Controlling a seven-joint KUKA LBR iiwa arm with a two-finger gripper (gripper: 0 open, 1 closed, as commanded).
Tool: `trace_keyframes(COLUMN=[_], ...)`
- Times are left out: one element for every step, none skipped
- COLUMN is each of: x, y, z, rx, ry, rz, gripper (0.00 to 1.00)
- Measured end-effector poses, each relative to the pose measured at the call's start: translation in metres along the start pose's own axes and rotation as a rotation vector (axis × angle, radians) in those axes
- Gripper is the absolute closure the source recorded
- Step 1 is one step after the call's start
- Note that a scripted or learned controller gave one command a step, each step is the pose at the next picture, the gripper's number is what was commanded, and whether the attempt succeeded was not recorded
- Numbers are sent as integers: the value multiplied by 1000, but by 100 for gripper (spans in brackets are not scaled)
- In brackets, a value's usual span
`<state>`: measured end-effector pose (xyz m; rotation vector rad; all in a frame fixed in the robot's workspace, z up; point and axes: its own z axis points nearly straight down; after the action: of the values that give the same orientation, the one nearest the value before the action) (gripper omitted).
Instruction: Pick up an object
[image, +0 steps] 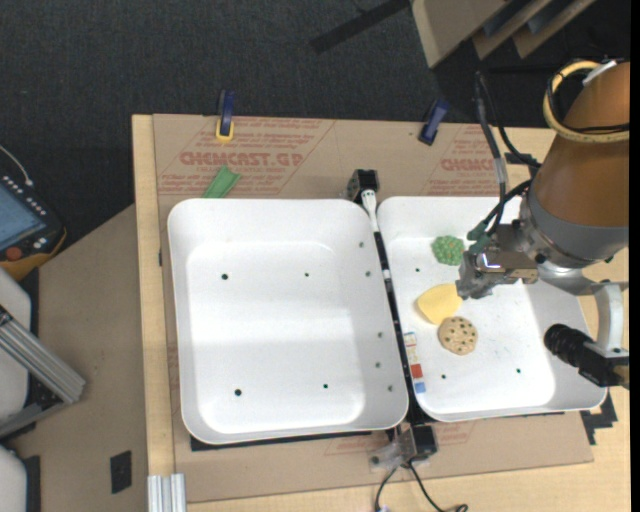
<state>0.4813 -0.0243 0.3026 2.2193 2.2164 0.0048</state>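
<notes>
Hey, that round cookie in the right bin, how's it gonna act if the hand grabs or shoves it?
The cookie lies flat, so it would probably slide, not roll, on the smooth bin floor. It looks thin and low, so likely awkward to pinch. It may nudge the yellow piece close beside it.

3 items in right bin (540, 395); left bin (190, 300) alongside, touching.
</notes>
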Motion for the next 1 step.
trace_keyframes(x=[-8], y=[-3], z=[47], rx=[12], ry=[2], rz=[1], gripper=[100])
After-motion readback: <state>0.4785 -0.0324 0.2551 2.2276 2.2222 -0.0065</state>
